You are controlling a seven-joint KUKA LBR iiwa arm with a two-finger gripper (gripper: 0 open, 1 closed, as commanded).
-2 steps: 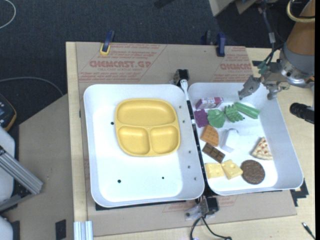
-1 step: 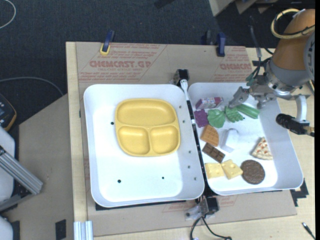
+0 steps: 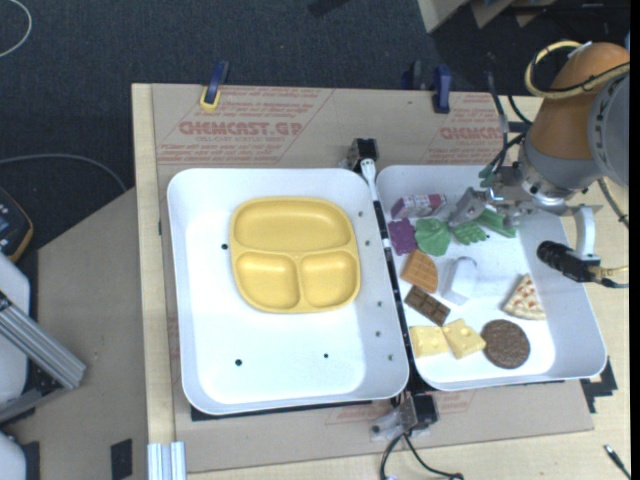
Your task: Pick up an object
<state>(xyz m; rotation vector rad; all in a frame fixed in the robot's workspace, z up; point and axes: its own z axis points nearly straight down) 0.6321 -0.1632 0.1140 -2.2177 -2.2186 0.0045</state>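
- Toy food pieces (image 3: pixel 470 308) lie scattered in the right bin (image 3: pixel 580 353).
- Claw (image 3: pixel 478 213) sits low over green pieces (image 3: pixel 440 236); its opening cannot be told.
- Yellow tray (image 3: pixel 295 253) rests in the left bin (image 3: pixel 200 358).

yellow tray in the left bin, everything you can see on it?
The yellow tray is a rounded-rectangle plate, plastic by its look, with three compartments: one wide along the far side, two smaller along the near side. It lies flat and upright in the far half of the left bin, nearer its right wall, with nothing in it and nothing touching it but the bin floor.
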